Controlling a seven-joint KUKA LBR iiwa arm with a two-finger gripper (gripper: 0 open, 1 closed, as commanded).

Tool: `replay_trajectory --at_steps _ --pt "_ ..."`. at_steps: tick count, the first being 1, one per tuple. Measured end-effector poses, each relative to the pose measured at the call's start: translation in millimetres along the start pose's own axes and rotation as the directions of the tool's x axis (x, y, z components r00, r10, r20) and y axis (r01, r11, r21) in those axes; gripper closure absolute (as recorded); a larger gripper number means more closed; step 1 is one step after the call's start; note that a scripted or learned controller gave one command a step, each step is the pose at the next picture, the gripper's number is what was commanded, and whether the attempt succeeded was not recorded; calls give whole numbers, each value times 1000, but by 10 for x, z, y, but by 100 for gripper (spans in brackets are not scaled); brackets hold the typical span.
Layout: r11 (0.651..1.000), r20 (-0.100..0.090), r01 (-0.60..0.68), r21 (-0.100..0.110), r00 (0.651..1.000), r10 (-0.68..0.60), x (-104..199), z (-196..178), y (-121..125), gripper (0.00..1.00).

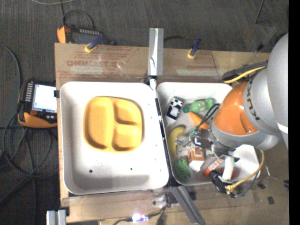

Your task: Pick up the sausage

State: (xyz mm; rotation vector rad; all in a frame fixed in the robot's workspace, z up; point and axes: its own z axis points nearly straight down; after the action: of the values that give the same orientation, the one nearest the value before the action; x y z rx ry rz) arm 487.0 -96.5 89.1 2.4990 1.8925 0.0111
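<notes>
My gripper (198, 141) is down in the right bin (253, 165), below the arm's orange wrist band (234, 111). Just beneath it lies a brownish-red piece (193, 154) that may be the sausage, partly hidden by the gripper. I cannot see whether the two touch. A red-orange cylinder with a pale label (213, 165) lies a little to the right, near the bin's front.
Around the gripper in the right bin are a yellow banana (175, 138), green broccoli (182, 168), a green bottle (199, 106), an orange carrot (197, 118) and a black-and-white cube (174, 108). The left bin (75, 172) holds a yellow divided tray (113, 123).
</notes>
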Motion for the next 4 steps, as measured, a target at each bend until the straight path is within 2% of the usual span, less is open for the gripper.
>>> replay_trajectory --at_steps 1,2,3,4 --pt "998 3 61 13 998 -61 339 -936 -124 0" --pt "998 3 68 15 998 -68 -382 -288 62 0" --pt "982 14 190 -16 982 -189 -100 -72 94 0" --pt "994 8 103 -28 995 -102 -20 -71 73 0"
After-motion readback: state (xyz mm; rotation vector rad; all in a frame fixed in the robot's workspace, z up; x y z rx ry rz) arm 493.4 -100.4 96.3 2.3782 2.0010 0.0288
